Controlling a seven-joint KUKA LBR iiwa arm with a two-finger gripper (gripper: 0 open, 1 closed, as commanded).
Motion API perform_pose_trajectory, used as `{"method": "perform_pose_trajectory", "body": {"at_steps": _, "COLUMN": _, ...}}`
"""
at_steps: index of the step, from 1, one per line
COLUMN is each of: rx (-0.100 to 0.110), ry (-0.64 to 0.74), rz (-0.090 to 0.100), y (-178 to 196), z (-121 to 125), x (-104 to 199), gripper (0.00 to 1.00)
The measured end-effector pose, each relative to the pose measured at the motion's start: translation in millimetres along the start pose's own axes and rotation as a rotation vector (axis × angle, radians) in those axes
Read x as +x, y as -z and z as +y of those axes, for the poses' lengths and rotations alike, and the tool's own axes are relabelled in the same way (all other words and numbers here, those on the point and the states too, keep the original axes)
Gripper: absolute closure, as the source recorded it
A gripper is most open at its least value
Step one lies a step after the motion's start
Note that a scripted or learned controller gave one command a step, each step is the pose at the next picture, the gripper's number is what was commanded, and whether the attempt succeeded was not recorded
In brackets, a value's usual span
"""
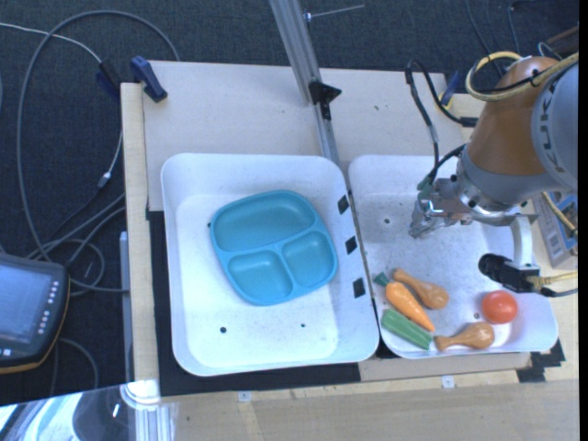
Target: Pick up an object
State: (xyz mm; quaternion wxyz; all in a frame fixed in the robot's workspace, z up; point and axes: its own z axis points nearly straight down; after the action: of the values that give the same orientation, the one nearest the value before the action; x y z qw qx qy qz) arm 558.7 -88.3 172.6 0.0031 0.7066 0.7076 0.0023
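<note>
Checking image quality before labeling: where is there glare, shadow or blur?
Camera view: lighting is even and soft; the white bins look bright without washing out; the hand is slightly soft; the toy foods, like the tomato, stay sharp; a bright reflection sits at the bottom-left corner.

Tray (273, 246) in left bin (184, 246), toy foods (432, 310) in right bin (386, 191)
</note>
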Motion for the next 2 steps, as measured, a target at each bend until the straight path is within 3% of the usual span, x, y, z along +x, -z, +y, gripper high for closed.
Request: {"method": "perform_pose_trajectory", "body": {"at_steps": 2, "rx": 0.003, "ry": 0.0, "rz": 0.001, "y": 74, "z": 5, "x": -2, "gripper": 1.0}}
